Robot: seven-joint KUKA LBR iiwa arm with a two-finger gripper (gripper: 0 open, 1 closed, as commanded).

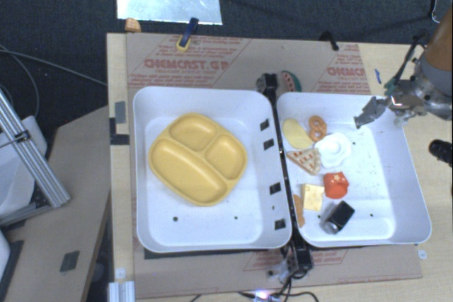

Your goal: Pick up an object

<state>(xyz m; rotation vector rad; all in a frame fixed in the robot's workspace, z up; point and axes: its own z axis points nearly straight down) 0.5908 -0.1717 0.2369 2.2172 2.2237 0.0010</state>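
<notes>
Two shallow white bins sit side by side on the tabletop [233, 56], over a sheet of printed cardboard. Left bin [141, 173]: one yellow compartment tray [198, 158], lying flat near the bin's centre. Right bin [403, 194]: a cluster of small toy food items gathered along its left half — a pale yellow piece [296, 133] at the far end, a pretzel [318, 127] just beside it to the right, a white fried egg [333, 149] nearer, touching or almost touching a toast-like triangle [304, 161] on its left. Nearer still lie a red tomato piece [336, 184], a yellow cheese square [312, 197] to its left, and a black block [338, 216] at the near end. All items rest on the bin floor; none is lifted. Arm [440, 60] enters from the right, over the far right corner of the right bin. Tool [369, 112] hangs above the far part of that bin, right of the pretzel and well apart from it — nothing is seen between its fingers. Whether the fingers are spread or closed cannot be told at this angle. Right half of the right bin shows bare floor with faint specks. Beyond the bins, a blue-and-yellow item [187, 33] lies on the far edge of the cardboard.
</notes>
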